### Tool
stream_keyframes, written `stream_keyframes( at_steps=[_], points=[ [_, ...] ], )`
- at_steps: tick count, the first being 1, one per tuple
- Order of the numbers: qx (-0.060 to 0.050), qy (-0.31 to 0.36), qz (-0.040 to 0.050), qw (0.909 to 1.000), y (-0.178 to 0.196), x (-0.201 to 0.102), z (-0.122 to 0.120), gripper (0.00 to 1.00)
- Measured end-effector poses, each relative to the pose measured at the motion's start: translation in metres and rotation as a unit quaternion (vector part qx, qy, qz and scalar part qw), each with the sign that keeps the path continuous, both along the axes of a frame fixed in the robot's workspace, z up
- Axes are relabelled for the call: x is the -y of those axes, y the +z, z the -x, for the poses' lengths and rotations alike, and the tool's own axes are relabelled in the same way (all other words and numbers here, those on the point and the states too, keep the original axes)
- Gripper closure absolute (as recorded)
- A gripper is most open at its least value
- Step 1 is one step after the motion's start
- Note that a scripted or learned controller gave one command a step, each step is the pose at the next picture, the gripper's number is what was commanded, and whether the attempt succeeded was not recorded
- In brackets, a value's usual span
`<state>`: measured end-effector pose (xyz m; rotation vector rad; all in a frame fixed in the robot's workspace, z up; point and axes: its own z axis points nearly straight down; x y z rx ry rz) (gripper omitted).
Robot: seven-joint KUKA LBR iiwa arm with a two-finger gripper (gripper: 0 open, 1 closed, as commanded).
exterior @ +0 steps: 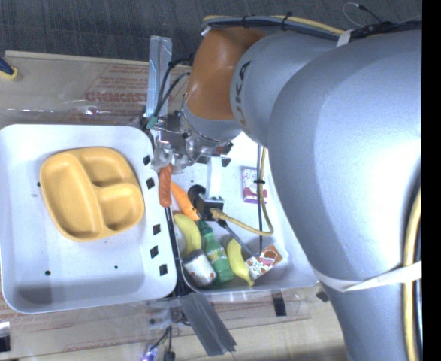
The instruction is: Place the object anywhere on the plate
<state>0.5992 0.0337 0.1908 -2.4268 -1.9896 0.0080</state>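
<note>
Between the two bins, right at their shared rims, a reddish-orange sausage-shaped object [164, 187] hangs upright under the gripper [163, 165]. Its top end sits between the gripper's fingers, so the pincer is grasping it, and its lower end points down toward the black-marked divider.

Just right of it, a carrot [182, 199] lies slanted in the right bin [295, 273], its upper end close to the held object; whether the two touch cannot be told. Below the carrot lie a yellow banana [189, 232], a green bottle [218, 256], a second banana [239, 262] and a small brown-and-white cup [198, 269], all crowded together at the near end of that bin. A red-and-white packet [265, 261] rests beside the second banana, and a pink-and-white carton [253, 184] lies farther up, well apart from the pile.

Left of the gripper, the left bin [25, 277] carries the yellow plate [92, 192], a rounded tray with three compartments, sitting in the bin's upper half. The held object is near the plate's right edge but apart from it, over the bin rim rather than the plate.

The grey arm [333, 141] with its orange band [212, 74] covers most of the right side, reaching down over the right bin.
</note>
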Motion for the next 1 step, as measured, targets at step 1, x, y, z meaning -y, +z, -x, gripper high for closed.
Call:
stream_keyframes(
  at_steps=[1],
  points=[
    [0.0, -0.001, 0.0001, 1.0, 0.0001, 0.0005, -0.0001, 0.0]
  ],
)
